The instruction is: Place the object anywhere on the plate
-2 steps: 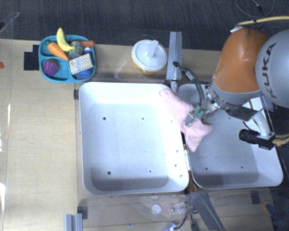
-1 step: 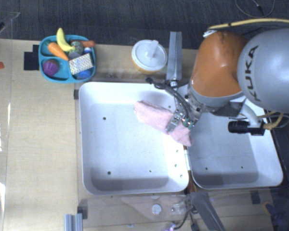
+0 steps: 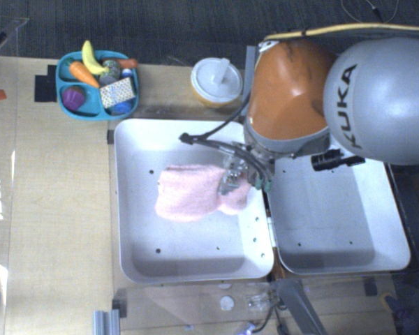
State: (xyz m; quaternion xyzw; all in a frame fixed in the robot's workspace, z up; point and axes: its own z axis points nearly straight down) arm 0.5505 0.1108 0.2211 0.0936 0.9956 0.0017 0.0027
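Nearest the camera is the arm [image 3: 377, 82], its grey shell and orange band covering the upper right and reaching in over the seam between the two bins. Below the wrist the gripper [image 3: 232, 180] hangs over the right end of a pink cloth [image 3: 188, 192] lying crumpled in the left bin [image 3: 136, 243], toward its right wall. Whether the claw is wide, narrow or closed on fabric cannot be told; the metal parts blur against the cloth. The right bin [image 3: 349, 250] lies just beside it. A plate is hard to identify: the likeliest candidates are the blue tray [image 3: 61, 89] of toy food and a round white lid [image 3: 216, 81], both on the bench beyond the left bin. Judged step: grasp the cloth. To do it well, pinch a raised fold rather than a flat area, lift straight up until the trailing edge clears the bin wall, and confirm the cloth hangs from the claw before travelling.
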